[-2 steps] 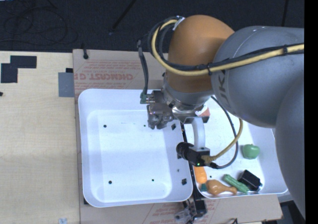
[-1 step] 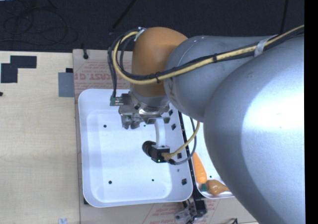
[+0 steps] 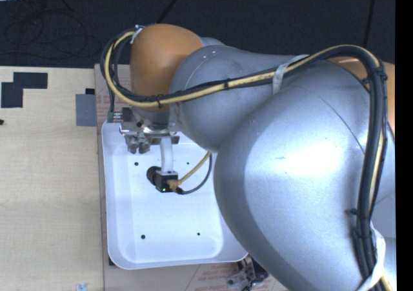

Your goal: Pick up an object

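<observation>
**Mia:** When the gripper [image 3: 143,144] hangs low over the white bin [image 3: 119,219] like that, is it ready to grab?

**Ben:** I can't tell. It is tucked under the big grey arm [image 3: 290,154], near the bin's back wall, and I can't make out if it is spread wide or pinched tight.

**Mia:** Where is the thing to pick up?

**Ben:** I can't tell that either. A dark lump [image 3: 161,179] sits just below the gripper, but a yellow cable [image 3: 197,170] runs into it, so I think it belongs to the arm. The small dark dots [image 3: 142,237] look like marks on the bin floor. The arm hides a lot of the bin.

**Mia:** So how should it do this well?

**Ben:** I think it should find a real loose thing first. Then go straight down over its middle, keep off the wall, squeeze gently, and lift slowly. If it closes on nothing, it should try again.
</observation>
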Robot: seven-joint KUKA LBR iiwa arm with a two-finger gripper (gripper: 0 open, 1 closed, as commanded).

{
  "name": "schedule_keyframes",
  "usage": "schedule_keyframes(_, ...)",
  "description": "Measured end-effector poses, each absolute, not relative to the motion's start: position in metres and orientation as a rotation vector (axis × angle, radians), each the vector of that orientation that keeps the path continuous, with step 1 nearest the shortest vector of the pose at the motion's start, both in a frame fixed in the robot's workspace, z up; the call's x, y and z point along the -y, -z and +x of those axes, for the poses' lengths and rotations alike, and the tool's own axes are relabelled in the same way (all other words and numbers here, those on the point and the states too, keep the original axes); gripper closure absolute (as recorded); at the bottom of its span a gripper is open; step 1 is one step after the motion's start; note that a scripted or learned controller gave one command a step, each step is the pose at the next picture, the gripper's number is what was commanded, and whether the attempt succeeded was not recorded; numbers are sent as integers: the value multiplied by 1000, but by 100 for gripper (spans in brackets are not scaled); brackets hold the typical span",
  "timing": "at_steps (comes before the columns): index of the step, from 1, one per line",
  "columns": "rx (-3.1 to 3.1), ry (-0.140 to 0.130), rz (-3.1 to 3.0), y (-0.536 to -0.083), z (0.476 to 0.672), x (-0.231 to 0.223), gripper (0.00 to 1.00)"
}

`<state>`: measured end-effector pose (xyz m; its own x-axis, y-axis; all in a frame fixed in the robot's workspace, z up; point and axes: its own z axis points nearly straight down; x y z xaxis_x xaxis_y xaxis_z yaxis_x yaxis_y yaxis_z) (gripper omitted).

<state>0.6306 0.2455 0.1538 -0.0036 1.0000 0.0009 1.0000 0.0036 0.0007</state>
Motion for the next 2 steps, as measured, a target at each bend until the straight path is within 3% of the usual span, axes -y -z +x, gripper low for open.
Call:
schedule_keyframes(1,2218,-11,-2220,-142,613,-215,100)
schedule_keyframes(2,2214,-12,-2223,-242,542,-146,100)
